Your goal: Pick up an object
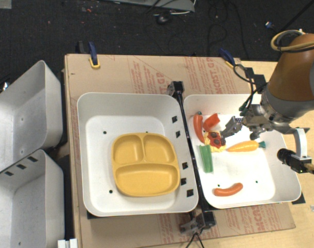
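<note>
My gripper [243, 131] hangs over the right bin [283, 190], open, with nothing between its fingers. Just below it lies an orange carrot [243, 146]; one dark finger [229, 127] stands near a small red and yellow toy [215, 138]. A red chili [198, 127] and a red wedge-shaped piece [211, 120] lie to the left. A green stick [206, 158] sits by the bin's left wall, and a red sausage [228, 189] lies near its front.
The left bin [89, 138] holds a yellow divided plate [145, 164]. Two further white bins [22, 154] stand off the bench to the left. The grey and orange arm [296, 81] covers the right bin's far right corner.
</note>
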Tool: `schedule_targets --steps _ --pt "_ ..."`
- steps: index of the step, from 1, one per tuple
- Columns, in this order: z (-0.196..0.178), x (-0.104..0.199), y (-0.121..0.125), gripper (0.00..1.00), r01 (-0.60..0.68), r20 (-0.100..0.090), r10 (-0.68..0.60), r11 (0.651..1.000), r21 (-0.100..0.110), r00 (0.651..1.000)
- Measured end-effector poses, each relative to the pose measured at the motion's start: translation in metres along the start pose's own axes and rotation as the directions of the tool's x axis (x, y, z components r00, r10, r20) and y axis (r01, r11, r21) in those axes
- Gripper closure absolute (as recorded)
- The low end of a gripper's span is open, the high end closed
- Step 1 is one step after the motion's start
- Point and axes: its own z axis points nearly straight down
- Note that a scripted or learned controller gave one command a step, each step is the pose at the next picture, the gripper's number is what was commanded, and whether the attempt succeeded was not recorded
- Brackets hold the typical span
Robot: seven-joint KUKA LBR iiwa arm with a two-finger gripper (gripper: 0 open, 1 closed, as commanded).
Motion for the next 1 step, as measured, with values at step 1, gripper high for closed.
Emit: schedule_targets --steps 1 --pt "-0.0074 0.0003 0.0027 0.0 0.003 0.002 -0.003 1.0 -0.014 1.0"
